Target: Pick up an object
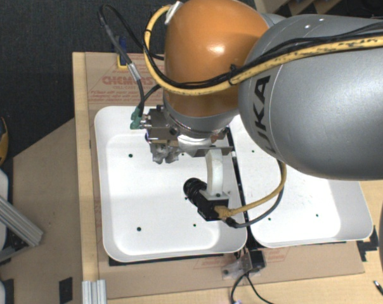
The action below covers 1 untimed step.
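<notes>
The gripper [164, 149] hangs low over the upper part of the left bin [147, 195], near that bin's far wall and a little left of its middle. It is seen from above as a grey metal block, and the view does not show whether it is open or closed; nothing can be seen held in it. A small green piece [136, 116] sits at its upper left edge, possibly a part of its mount.

Right above the gripper rises the orange band [204, 43], a glossy dome, and from it the grey arm [318, 87] runs off to the right across the upper half of the right bin [305, 227]. Together they cover the far middle of the left bin and the strip where the 2 bins meet. What lies under them is hidden, so where the object lies cannot be told.

The open floor of the left bin is bare white, marked by 3 small dark dots. The uncovered floor of the right bin shows 2 such dots.

Both bins rest on a brown cardboard sheet [90, 87] with red lettering at its far edge. A thin black cable [118, 33] loops over that edge toward the gripper. An aluminium rail [14, 217] lies at the lower left, off the cardboard.
</notes>
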Each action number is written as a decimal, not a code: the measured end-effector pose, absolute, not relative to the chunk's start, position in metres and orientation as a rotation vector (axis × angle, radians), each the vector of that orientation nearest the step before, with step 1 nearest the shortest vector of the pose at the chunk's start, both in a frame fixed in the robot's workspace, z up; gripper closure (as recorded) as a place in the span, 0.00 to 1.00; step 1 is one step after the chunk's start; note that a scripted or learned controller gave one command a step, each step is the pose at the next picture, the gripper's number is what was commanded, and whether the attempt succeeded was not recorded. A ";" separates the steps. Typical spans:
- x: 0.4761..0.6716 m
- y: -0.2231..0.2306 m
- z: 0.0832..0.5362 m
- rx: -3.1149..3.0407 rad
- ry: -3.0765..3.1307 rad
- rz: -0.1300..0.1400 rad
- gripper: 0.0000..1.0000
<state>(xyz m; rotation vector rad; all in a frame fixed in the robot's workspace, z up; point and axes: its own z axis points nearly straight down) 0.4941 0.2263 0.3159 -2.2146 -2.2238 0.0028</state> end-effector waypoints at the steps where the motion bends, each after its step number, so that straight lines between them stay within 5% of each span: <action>1: 0.517 0.220 0.359 -2.223 -2.223 -0.009 1.00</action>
